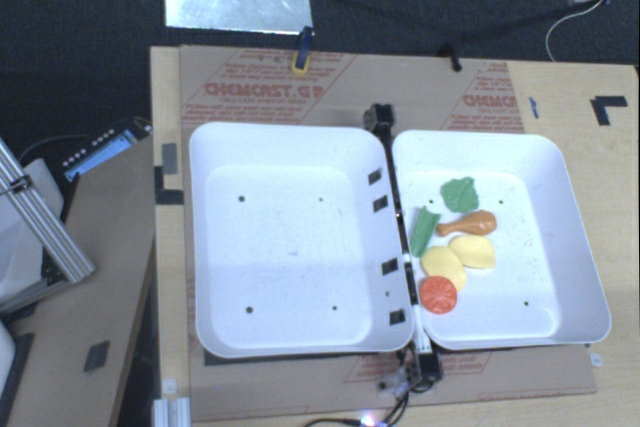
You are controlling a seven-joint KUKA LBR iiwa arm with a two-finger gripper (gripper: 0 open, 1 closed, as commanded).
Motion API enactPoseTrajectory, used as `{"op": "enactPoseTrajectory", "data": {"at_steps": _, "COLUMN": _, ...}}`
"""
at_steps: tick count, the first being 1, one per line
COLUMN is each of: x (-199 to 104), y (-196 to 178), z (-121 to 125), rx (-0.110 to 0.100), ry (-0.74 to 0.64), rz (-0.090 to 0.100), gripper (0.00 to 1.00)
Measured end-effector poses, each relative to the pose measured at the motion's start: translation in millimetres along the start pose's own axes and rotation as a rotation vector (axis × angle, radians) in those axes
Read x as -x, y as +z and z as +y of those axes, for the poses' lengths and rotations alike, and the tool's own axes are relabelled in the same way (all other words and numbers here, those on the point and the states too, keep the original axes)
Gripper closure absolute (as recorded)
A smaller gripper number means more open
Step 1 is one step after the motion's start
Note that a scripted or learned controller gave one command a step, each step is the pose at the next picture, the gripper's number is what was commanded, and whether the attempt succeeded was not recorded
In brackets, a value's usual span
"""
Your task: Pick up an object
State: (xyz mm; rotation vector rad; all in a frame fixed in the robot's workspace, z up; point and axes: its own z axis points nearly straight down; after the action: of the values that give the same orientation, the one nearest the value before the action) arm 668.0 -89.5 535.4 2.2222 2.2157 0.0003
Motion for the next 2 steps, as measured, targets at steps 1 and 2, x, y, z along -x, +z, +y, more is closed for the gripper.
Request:
{"op": "enactPoseTrajectory", "data": {"at_steps": 1, "x": 52.3, "y": 0.2, "z": 0.0, "rx": 0.0, "ry": 0.0, "rz": -0.001, "gripper": 1.0}}
{"op": "enactPoseTrajectory", "data": {"at_steps": 2, "x": 96.2, "y": 0.2, "z": 0.4, "rx": 0.0, "ry": -0.002, "rz": 0.0, "gripper": 1.0}}
